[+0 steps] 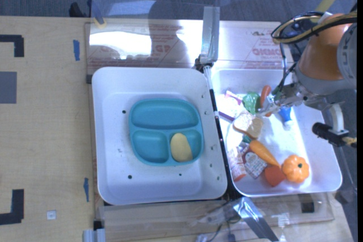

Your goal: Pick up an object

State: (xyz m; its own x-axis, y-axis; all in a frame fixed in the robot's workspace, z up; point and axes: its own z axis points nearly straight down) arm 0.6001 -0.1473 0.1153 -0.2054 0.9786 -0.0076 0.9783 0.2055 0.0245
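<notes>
The right bin point(326, 175) holds a jumble of toy food: a green piece point(251, 102), a slice of bread point(249, 124), a carrot point(262, 151), a small orange pumpkin point(295, 168), a red tomato point(274, 176) and some wrapped packets point(251, 166). My gripper point(279, 101) hangs low over the upper middle of this bin. It is just right of a thin orange-red piece point(265, 93) and above a small blue item point(285, 116). The arm's wrist hides what lies right under the gripper.
The left bin point(113, 139) carries a blue divided tray point(161, 130) with a yellow lemon-like piece point(181, 147) in its lower right compartment. A clear plastic wall point(211, 37) rises between and behind the bins. Cables loop over the arm's orange band point(320, 56).
</notes>
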